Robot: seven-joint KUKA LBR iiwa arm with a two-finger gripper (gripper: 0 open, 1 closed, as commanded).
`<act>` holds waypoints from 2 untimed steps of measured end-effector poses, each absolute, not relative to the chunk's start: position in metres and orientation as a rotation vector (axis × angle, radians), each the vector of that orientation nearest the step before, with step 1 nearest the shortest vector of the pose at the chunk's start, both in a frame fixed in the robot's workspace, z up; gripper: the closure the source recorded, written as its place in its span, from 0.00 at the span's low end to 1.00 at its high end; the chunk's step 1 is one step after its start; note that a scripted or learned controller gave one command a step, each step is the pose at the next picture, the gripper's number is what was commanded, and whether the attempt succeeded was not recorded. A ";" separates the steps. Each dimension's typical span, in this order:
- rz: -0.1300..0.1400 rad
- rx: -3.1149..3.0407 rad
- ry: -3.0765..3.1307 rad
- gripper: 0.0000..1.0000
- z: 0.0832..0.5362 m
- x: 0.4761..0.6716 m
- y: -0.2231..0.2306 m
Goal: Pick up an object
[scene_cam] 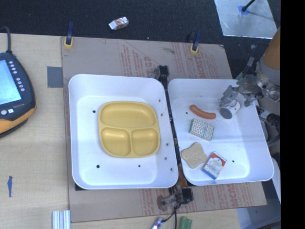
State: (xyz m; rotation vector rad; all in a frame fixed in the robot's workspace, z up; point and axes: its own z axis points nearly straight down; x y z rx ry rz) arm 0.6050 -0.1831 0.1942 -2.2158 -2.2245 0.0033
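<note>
Two white bins sit side by side on the counter (38, 156), their inner rims nearly touching. The left bin (81, 128) holds a yellow divided plate (128, 128) at its centre, with bare white floor all round it, widest toward 6 o'clock.

The right bin (252, 151) holds four loose things. A sausage (202, 112) lies near the bin's middle, toward 11 o'clock. A green-patterned packet (201, 129) lies just below it, apart from it. A toast slice (193, 155) lies at 7 o'clock, close to the inner rim, and a small red-and-blue box (214, 165) sits just beside the toast at 6 o'clock, near the lower rim. The bin's 3 to 5 o'clock side is bare floor.

The jaws (228, 106) hang at the bin's 1 o'clock corner, the arm reaching in over the right rim. Whether they stand wide or narrow, I cannot tell; a pale round part at the tip blurs into them. The sausage lies just to their 9 o'clock, not touching.
</note>
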 end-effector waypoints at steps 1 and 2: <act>-0.009 -2.229 -2.239 0.00 0.113 0.646 -0.211; -0.011 -2.227 -2.243 1.00 0.124 0.647 -0.211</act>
